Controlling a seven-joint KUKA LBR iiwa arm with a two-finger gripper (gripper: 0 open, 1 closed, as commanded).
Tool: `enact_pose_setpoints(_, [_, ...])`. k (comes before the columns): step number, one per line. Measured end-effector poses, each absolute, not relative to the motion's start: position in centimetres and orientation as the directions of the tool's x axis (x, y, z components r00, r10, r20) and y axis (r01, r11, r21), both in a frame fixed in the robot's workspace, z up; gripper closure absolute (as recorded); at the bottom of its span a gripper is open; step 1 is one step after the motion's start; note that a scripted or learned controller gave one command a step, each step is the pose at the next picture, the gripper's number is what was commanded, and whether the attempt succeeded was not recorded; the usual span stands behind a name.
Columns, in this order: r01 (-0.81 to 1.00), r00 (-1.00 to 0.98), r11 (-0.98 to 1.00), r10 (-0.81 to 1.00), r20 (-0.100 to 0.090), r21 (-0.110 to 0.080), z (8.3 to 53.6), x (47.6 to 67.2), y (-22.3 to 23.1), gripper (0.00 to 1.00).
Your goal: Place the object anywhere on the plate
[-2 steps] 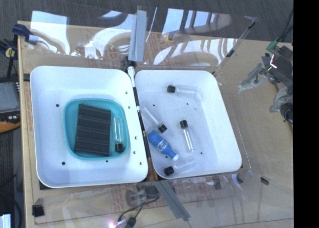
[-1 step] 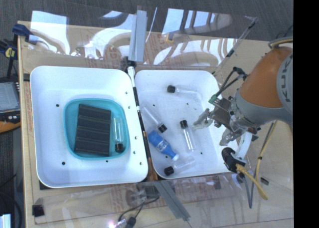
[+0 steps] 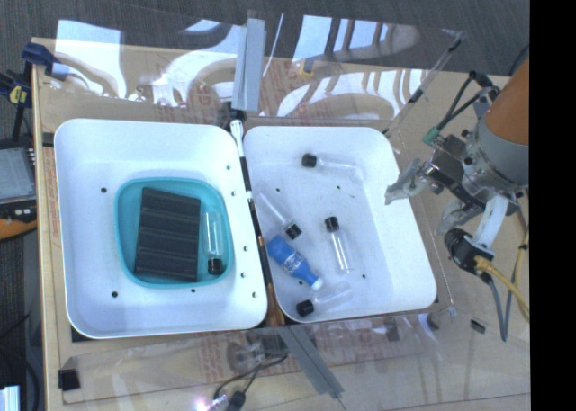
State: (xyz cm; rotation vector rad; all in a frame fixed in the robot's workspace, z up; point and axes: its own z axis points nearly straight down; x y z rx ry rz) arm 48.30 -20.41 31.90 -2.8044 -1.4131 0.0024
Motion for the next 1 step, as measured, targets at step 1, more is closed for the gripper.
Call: enact_pose_setpoints(1, [0.848, 0.530, -0.530, 0.848, 0.000, 0.000, 44.29, 49.56, -20.22, 0.00])
